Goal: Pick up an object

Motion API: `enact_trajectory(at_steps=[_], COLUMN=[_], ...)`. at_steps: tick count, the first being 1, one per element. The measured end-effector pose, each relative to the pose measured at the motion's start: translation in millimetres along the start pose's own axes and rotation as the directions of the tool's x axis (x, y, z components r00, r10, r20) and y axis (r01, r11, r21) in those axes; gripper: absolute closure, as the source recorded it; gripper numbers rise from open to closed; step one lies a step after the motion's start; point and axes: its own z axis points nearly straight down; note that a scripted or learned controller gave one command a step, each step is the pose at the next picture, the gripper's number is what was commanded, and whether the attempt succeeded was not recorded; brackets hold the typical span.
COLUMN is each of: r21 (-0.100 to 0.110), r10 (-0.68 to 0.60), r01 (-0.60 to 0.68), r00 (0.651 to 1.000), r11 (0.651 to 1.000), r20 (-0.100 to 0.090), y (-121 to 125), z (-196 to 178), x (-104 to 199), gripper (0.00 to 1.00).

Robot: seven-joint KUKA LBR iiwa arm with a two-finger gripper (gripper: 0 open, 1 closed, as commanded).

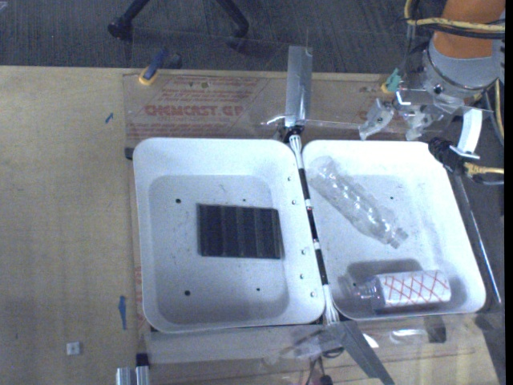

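The gripper [398, 122] sits above the far rim of the right bin [461, 207], near its back right corner, hanging from the grey wrist under the orange band of the arm [473, 6]. Its two pale fingers [375, 123] are spread apart with a clear gap between them; nothing lies between them and they touch no object. The gripper is raised over the bench edge, well apart from the bin's contents. In the right bin a clear plastic bottle [355, 200] lies on its side, long axis running diagonally from the bin's far left corner toward the near right, with the narrow cap end pointing near right and the base close to the divider between the bins. Nearer the camera, along the front wall of the same bin, a second item with a white wrapper bearing a red criss-cross pattern [413, 288] lies on its side, long axis roughly parallel to the front rim, a clear end pointing left; its exact kind is hard to make out. The left bin [152, 215] holds a dark ribbed rectangular pad [240, 231] lying flat near its centre. The upper arm is cut off by the frame's top edge. Cables near the wrist are blurred.
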Motion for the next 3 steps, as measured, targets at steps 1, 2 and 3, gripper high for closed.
enact_trajectory(at_steps=[1, 2, 3], r21=[-0.006, -0.002, -0.005], r10=[-0.173, -0.228, -0.252], r01=[0.173, 0.228, 0.252], r00=[0.985, 0.974, 0.968], r11=[0.985, 0.974, 0.968], r20=[0.003, 0.001, 0.003], y=[10.1, -85.1, -48.4], z=[-3.9, 40.8, 169.3], x=[0.4, 36.2, -3.4], gripper=[0.0, 0.0, 0.0])
